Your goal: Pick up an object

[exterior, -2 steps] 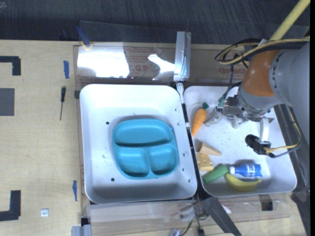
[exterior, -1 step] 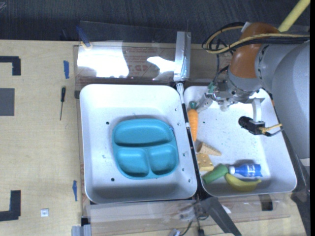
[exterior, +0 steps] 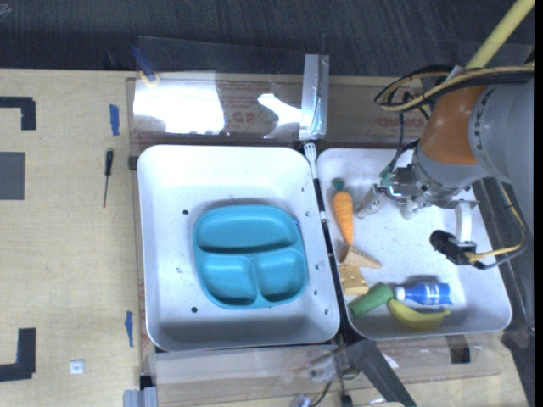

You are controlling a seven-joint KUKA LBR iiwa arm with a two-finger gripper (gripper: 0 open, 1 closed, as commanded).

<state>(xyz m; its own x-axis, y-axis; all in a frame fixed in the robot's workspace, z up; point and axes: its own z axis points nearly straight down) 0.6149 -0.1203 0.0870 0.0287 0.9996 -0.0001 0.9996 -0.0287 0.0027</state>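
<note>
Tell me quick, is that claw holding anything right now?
Claw: over the right bin, beside the carrot; open or closed cannot be told.

Open white floor mid right bin (exterior: 501,308); carrot (exterior: 343,214) along left wall, banana (exterior: 416,314) at front.

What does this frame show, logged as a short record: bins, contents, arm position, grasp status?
left bin: holds a blue divided tray
right bin: carrot near its left wall; banana, small bottle with blue label and a green item clustered at the near edge; tan pieces between
arm: over the right bin's far half
gripper: low, right of the carrot
grasp status: nothing seen held
</note>
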